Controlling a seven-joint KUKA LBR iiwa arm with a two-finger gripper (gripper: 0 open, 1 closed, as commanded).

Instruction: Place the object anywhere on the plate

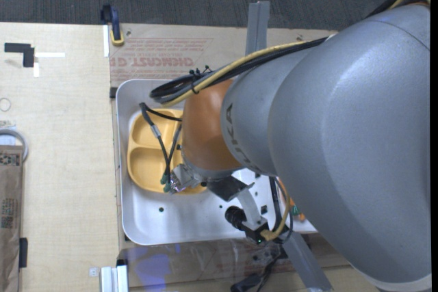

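Sitting in white bin: yellow divided plate | arm overhead

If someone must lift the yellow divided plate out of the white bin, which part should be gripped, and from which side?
Probably the raised rim on the view's left, near the dividing ridge. The yellow divided plate lies flat in the white bin, and the arm covers its right half, so only the left rim is exposed. Pinch it from above, one finger inside a compartment.

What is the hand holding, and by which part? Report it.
It cannot be told. The arm covers the hand and much of the yellow plate in the white bin, and no object shows in a grip.
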